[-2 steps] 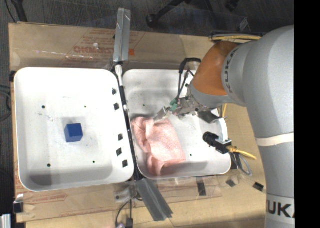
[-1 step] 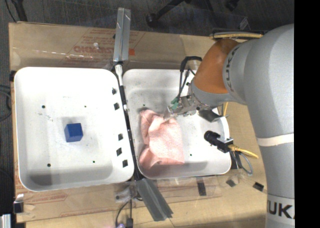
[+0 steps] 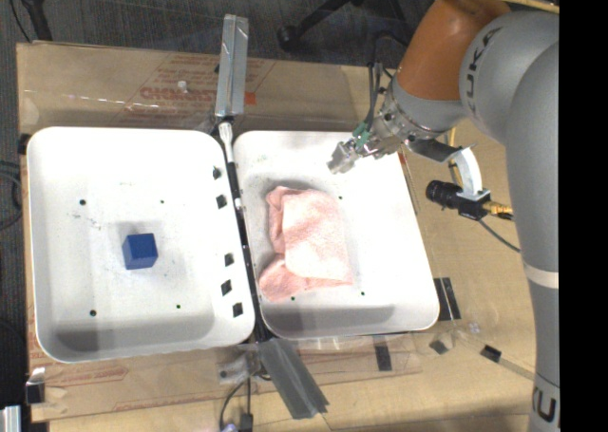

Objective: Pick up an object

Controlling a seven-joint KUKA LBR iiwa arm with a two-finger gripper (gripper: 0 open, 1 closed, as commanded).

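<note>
Your claw (image 3: 344,157) hangs over the right bin (image 3: 404,259); its grip state cannot be told. The pink cloth (image 3: 306,242) lies just below-left of it, the blue cube (image 3: 140,250) far left. Cardboard (image 3: 190,88) print is unreadable.

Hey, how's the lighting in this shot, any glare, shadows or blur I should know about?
Camera view: even overhead light; the white bins look bright, nearly washed out; soft shadows sit beside the blue cube and the pink cloth; the gripper is small and slightly soft, so its fingers can't be read.
</note>
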